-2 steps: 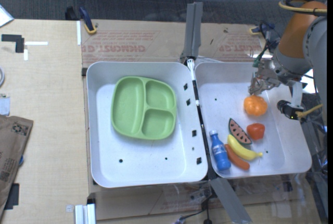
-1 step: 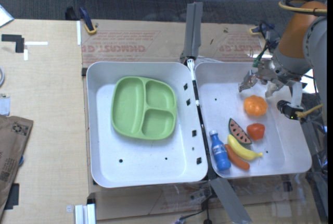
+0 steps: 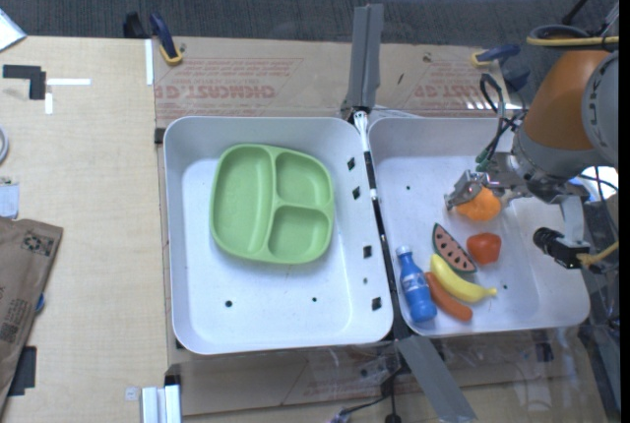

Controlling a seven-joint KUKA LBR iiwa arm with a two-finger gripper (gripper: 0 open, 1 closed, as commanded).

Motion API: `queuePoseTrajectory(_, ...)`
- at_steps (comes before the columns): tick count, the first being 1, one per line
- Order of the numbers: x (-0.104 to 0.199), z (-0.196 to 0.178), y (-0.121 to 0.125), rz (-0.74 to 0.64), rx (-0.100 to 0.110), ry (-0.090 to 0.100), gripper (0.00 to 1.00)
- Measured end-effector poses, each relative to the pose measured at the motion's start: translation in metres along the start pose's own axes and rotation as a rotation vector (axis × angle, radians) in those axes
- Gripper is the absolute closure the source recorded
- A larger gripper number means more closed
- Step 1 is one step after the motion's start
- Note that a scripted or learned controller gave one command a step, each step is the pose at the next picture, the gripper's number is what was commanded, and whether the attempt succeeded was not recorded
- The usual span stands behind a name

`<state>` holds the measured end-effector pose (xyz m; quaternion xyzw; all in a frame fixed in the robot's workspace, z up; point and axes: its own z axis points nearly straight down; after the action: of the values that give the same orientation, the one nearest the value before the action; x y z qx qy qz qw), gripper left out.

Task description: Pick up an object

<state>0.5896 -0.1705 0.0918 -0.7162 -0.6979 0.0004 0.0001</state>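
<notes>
— Where was the orange fruit (image 3: 481, 206)?

— In the right bin (image 3: 551, 313), toward its far side, right under the end effector (image 3: 472, 192). The metal tips sat against its top left.

— Gripped?

— I couldn't tell; how far apart the fingers stood wasn't clear either.

— And nearby?

— A watermelon slice (image 3: 453, 246) and a tomato (image 3: 483, 247) lay just nearer, then a banana (image 3: 461, 281) and a blue bottle (image 3: 414, 288).

Right bin (image 3: 413, 177) near half open; toys cluster front-right. Plate (image 3: 273, 204) crowds left bin (image 3: 197, 313).
</notes>
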Motion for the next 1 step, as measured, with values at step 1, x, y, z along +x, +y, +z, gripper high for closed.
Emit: queuePoseTrajectory(1,-0.0008,-0.0090,0.0001,0.002,0.000,0.000,1.00)
